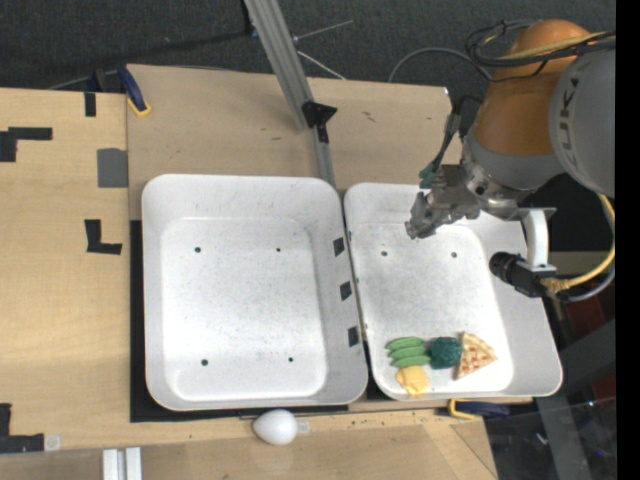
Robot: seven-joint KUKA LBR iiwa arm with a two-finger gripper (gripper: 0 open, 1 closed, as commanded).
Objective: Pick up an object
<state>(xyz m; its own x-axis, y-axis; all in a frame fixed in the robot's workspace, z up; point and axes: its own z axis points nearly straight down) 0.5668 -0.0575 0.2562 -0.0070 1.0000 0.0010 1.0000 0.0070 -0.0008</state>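
Observation:
Along the near edge of the right bin [520, 313] lie several small toys: a green pea pod [406, 349], a dark green broccoli piece [444, 350], a yellow piece [412, 378] and a pizza slice [475, 354]. My gripper [424, 220] hangs over the far part of that same bin, well away from the toys. Nothing shows between its dark fingers, and whether they are apart is hard to make out.
The left bin [160, 268] sits beside the right one. A white egg-shaped object [276, 427] rests on the bench in front of the left bin. A grey metal pole [290, 68] slants in from the top. A black cable and connector [515, 273] hang beside the wrist.

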